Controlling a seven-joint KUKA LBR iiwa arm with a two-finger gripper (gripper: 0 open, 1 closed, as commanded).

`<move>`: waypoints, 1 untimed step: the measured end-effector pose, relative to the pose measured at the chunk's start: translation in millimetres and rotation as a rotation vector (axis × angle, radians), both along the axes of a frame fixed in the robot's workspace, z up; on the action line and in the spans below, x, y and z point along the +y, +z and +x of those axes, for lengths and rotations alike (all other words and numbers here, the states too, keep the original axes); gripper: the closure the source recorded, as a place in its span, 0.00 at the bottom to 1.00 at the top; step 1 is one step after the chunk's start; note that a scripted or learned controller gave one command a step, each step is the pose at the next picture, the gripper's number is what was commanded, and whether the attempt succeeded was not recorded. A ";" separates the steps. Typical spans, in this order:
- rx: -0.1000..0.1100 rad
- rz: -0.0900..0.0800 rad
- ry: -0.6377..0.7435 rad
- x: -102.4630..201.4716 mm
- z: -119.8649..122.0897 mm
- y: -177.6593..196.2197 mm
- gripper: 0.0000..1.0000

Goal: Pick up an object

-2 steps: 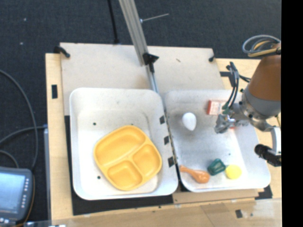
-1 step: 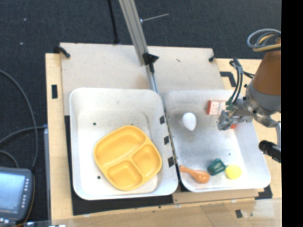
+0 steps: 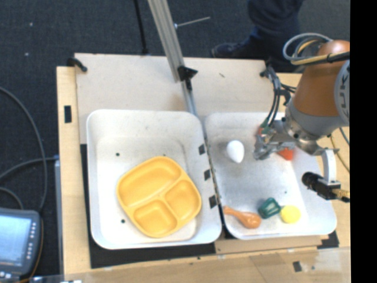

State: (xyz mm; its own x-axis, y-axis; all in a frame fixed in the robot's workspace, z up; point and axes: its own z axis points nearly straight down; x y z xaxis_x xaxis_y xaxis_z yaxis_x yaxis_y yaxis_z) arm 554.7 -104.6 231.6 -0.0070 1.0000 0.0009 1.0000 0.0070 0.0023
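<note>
A wooden counter (image 3: 129, 87) carries two shallow white plastic bins side by side. The left bin (image 3: 106, 134) holds a yellow three-compartment plastic tray (image 3: 158, 196), lying toward its near side. In the right bin (image 3: 306, 220), a white egg-shaped object (image 3: 235, 151) lies near the divider, and along the near edge sit an orange spoon-like piece (image 3: 242, 216), a small dark green block (image 3: 269, 207) and a yellow ball (image 3: 290, 214). The grey arm's pincer (image 3: 265, 149) hangs low over the right bin, just beside a small red-orange object (image 3: 287, 154).

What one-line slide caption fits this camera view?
Gripper poised low in the right bin, between a white egg and a small orange object.
</note>
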 end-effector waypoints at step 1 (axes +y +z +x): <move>0.001 0.001 0.001 51.0 17.2 -1.4 1.00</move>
